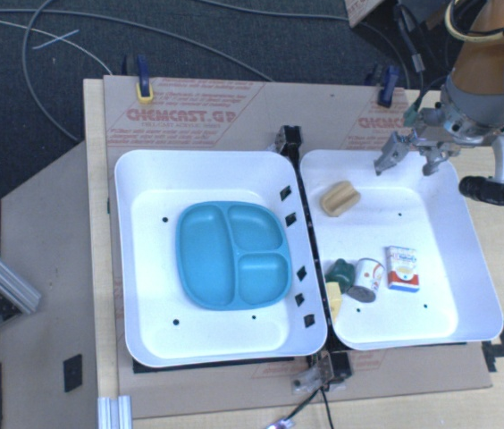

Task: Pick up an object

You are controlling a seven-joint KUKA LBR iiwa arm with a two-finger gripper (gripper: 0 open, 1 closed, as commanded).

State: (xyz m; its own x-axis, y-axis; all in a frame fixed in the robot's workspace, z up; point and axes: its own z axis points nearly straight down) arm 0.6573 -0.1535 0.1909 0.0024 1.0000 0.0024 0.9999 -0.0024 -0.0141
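Note:
My gripper (pixel 410 160) hangs over the far edge of the right bin (pixel 466 239), fingers spread apart and nothing between them. A tan bread-like lump (pixel 340 197) lies in that bin, a little left of and nearer than the gripper. Closer to the front lie a small red and white carton (pixel 402 269), a white can (pixel 367 278) and a dark green object (pixel 340 273) beside it. The grey arm with its orange band (pixel 493 34) comes in from the upper right.
The left bin (pixel 145 204) holds a blue divided plate (pixel 233 254). A black divider with clips (pixel 298 231) runs between the bins. Clamps sit at the bench's far edge, and cables lie on the dark floor beyond.

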